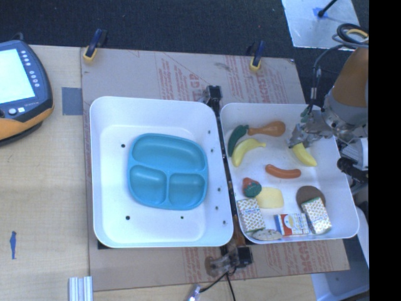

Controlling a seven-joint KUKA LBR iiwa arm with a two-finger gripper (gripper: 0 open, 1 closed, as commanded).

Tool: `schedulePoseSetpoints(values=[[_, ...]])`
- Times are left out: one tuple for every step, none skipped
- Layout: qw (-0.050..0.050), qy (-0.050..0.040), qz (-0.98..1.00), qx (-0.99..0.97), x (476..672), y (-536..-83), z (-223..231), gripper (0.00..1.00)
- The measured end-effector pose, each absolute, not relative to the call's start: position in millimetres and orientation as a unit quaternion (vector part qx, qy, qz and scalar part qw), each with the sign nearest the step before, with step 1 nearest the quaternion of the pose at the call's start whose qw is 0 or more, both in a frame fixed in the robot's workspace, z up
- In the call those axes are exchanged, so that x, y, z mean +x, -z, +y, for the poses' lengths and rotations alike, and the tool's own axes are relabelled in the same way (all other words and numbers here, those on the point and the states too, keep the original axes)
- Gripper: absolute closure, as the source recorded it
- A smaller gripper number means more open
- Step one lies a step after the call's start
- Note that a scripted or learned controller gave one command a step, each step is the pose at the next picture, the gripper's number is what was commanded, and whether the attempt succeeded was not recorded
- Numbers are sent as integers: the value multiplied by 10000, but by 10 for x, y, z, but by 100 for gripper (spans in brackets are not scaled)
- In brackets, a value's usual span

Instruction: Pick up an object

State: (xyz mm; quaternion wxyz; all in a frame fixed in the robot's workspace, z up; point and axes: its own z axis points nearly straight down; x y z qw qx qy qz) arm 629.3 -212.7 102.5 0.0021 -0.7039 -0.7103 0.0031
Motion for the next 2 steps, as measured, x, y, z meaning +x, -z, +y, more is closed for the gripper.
schedulePoseSetpoints(values=[[65, -54, -7093, -7049, 6492, -909, -1329, 100], [15, -18, -7102, -7040, 5663, -1923, -191, 100]])
